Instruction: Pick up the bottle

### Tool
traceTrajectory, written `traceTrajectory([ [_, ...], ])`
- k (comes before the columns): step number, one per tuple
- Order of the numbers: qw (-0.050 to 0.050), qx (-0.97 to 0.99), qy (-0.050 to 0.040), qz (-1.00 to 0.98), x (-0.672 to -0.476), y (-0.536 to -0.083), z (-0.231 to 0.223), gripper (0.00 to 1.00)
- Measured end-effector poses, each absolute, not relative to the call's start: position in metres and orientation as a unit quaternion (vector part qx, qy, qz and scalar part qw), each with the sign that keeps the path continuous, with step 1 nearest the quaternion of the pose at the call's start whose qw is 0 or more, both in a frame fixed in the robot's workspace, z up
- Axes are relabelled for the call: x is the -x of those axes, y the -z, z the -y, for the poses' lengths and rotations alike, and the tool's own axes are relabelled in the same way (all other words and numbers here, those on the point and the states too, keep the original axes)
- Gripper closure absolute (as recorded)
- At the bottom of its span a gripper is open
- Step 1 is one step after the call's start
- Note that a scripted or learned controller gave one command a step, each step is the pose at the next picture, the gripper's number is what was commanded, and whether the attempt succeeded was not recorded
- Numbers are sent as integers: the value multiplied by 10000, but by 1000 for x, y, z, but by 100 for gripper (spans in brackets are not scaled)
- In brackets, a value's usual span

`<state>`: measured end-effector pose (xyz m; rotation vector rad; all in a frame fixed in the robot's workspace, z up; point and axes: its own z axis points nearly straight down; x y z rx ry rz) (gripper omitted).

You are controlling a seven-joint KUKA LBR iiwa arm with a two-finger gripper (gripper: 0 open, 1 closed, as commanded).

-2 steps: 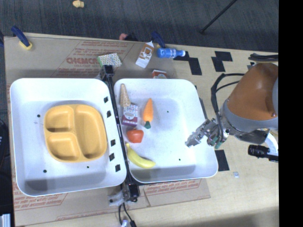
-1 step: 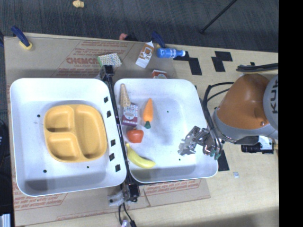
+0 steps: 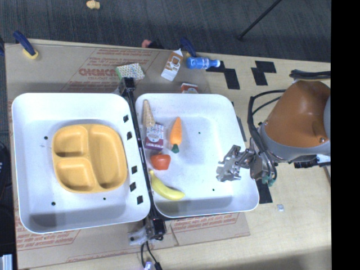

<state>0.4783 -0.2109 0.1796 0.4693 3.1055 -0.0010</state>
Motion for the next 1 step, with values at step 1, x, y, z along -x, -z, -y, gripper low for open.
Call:
traceTrajectory([
  [1, 7, 255, 4, -9997, -477, -182, 211, 100],
])
